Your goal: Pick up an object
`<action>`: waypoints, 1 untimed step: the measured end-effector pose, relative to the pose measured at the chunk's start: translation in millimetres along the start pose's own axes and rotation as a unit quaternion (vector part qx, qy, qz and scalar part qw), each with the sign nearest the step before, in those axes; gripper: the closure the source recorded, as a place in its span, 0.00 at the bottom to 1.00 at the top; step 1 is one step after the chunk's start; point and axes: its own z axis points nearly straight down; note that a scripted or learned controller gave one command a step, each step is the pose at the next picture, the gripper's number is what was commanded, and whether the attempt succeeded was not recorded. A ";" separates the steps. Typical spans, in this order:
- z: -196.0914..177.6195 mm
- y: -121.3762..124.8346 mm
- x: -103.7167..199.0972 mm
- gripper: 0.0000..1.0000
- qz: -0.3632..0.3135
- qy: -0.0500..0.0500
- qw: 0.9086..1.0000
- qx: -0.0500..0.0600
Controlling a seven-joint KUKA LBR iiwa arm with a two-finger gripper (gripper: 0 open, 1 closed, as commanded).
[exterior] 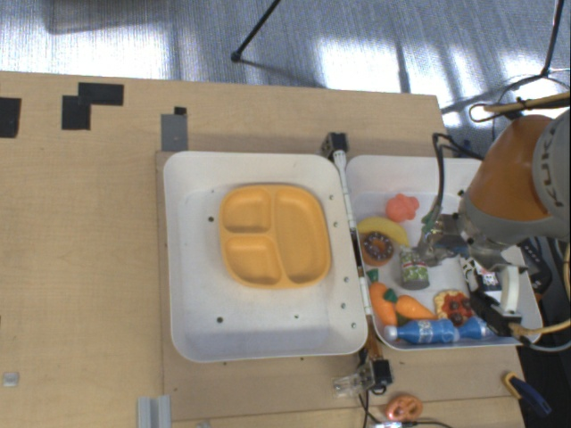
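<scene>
Camera view, pincer (pixel 426 250) low in right bin (pixel 500 339), touching green-topped can (pixel 414 269)

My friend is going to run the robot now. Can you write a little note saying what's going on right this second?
Gripper: low in the right bin, beside a small grey-green object; I can't tell if it grips anything.
Right bin also holds a pink toy, banana, donut, two carrots, pizza slice and blue bottle.
Left bin: a yellow divided plate.
Done: arm is down among the toys.
Left: grab one and lift it.
</scene>
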 end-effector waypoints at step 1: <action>0.5 -0.3 0.0 0.00 0.000 0.000 1.000 0.001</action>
